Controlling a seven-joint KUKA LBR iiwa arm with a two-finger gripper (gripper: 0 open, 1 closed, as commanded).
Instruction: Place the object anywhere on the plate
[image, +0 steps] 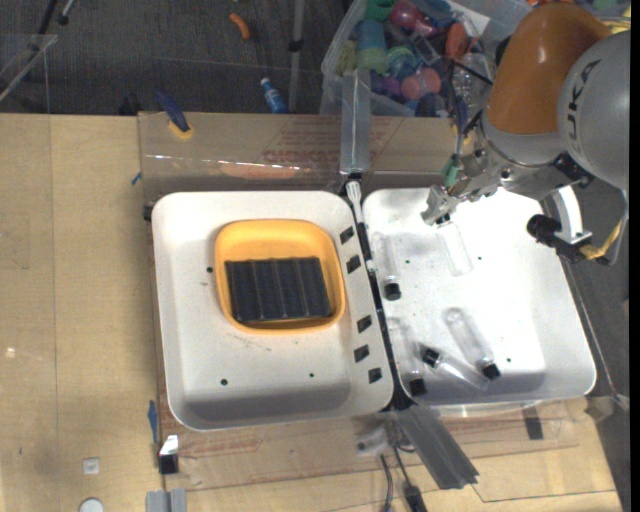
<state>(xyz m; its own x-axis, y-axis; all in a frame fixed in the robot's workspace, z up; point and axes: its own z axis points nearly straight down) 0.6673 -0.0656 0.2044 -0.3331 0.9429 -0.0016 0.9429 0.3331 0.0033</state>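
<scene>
An orange-yellow plate sits in the left bin. A black ribbed rectangular object lies flat on the plate and covers most of its floor. My gripper hangs over the far left part of the right bin, well to the right of the plate and apart from the black object. Nothing shows at the gripper's tip. The arm's orange band is at the upper right.
Several clear plastic tubes with black caps lie in the right bin: one near the front, one just below the gripper, and a cap by the divider. A box of coloured items stands behind the bins.
</scene>
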